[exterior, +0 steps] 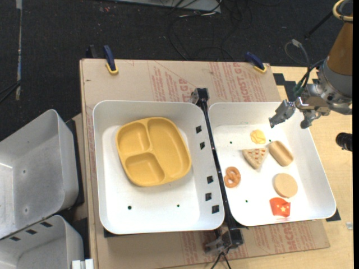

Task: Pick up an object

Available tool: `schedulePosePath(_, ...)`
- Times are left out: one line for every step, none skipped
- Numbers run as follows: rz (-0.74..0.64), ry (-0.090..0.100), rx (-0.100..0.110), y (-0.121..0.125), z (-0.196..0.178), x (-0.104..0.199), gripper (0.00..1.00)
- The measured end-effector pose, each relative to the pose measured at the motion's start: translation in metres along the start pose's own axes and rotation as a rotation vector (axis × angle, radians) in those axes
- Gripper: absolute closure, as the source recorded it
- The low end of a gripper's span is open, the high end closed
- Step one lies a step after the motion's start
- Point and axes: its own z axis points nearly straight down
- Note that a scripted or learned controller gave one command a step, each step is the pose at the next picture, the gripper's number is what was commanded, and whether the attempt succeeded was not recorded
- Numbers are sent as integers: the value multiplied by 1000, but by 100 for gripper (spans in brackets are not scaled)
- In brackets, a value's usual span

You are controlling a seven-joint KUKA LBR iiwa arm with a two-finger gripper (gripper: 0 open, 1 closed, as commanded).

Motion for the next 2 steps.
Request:
schedulePosePath(-3,-2,-12,2,-7,0,0)
schedulePosePath(-1,0,-6,1,57,4,0)
